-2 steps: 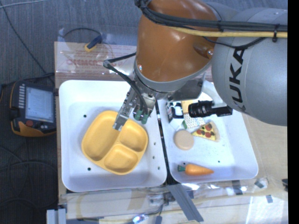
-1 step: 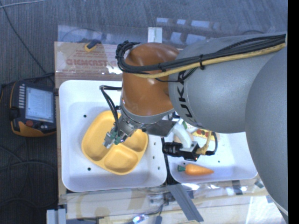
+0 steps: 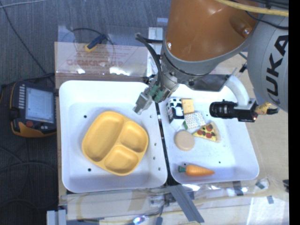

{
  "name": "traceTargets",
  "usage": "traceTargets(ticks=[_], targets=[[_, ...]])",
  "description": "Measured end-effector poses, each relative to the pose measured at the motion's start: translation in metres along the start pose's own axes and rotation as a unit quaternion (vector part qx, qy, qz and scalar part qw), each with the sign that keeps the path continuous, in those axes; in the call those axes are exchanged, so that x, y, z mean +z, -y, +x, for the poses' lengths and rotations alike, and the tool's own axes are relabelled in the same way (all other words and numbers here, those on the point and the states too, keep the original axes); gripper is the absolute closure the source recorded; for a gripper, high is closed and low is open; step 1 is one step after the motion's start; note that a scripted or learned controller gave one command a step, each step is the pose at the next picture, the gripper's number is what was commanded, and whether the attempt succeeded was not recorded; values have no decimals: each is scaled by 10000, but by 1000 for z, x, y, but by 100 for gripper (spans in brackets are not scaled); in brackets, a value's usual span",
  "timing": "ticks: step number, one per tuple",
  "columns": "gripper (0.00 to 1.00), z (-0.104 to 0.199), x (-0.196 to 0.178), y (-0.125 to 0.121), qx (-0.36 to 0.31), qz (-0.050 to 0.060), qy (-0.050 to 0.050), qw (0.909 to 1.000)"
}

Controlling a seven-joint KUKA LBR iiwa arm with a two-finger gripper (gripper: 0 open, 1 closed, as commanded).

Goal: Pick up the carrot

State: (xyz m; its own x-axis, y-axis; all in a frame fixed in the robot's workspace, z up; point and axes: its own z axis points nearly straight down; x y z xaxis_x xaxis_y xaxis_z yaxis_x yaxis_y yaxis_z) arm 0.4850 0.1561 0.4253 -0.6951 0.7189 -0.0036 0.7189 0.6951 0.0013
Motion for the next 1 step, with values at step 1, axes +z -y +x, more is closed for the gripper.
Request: traceTargets(ticks=[1], targets=[[100, -17, 130, -22, -45, 19, -15, 10000]])
